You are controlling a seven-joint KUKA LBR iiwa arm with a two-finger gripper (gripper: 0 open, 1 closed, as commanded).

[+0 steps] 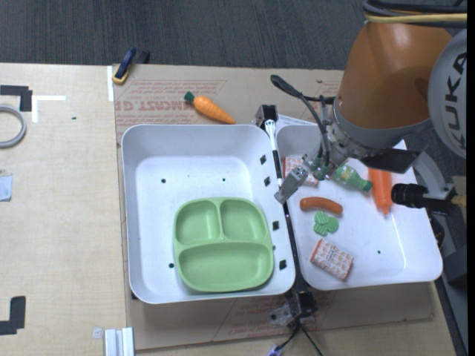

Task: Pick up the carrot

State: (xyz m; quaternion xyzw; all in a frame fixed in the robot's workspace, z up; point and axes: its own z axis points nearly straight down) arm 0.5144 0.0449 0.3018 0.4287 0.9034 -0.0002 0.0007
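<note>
An orange carrot (pixel 210 108) with a green top lies on the brown cardboard just behind the left bin's back rim, outside both bins. My gripper (pixel 294 183) hangs low over the left part of the right bin (pixel 415 269), close to the divide between the bins. It is well to the right of and nearer than the carrot, and nothing shows in it. The arm's orange band and grey wrist cover the back of the right bin.
The left bin (pixel 148 199) holds a green divided plate (pixel 223 243). In the right bin lie a sausage (pixel 320 205), a green toy piece (pixel 325 223), a cracker box (pixel 331 259), a green bottle (pixel 351 177), an orange stick (pixel 380 189) and a pinkish packet (pixel 295 165).
</note>
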